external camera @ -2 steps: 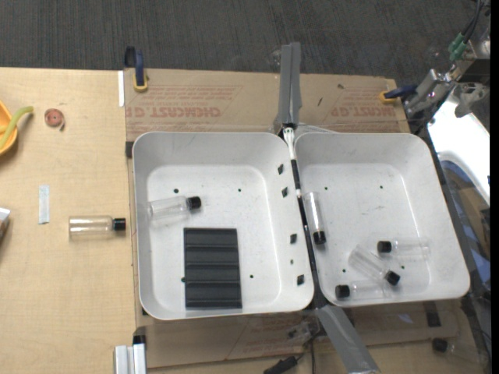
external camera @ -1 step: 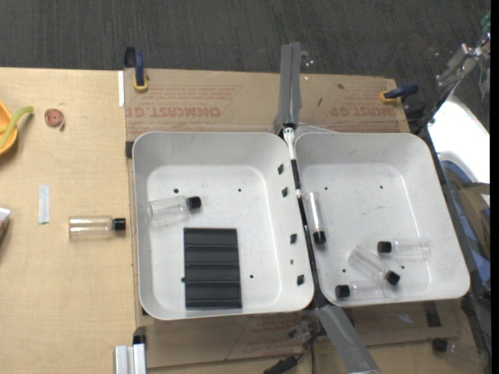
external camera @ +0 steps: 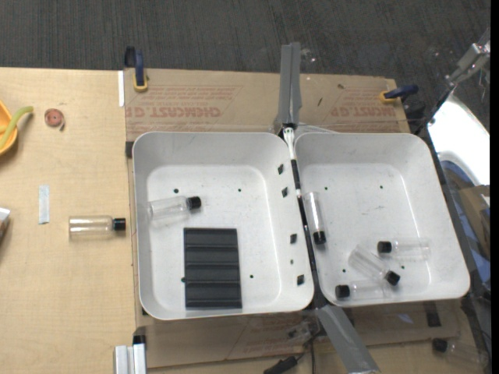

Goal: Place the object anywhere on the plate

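A dark ribbed rectangular plate (external camera: 211, 269) lies flat in the front part of the left bin (external camera: 148, 287). Just behind it, a clear vial with a black cap (external camera: 173, 206) lies on its side, apart from the plate. In the right bin (external camera: 437, 178) several similar clear vials lie on their sides. One vial (external camera: 313, 218) rests along the bin's left wall. Three others are grouped at the front right: one vial (external camera: 404, 248), a second vial (external camera: 374, 268) and a third vial (external camera: 360, 290).
Another clear vial (external camera: 95, 225) lies on the wooden bench left of the bins. A small white strip (external camera: 44, 204), a pinkish disc (external camera: 53, 117) and a yellow object (external camera: 9, 128) sit farther left. Clamps (external camera: 136, 70) hold the cardboard behind the bins.
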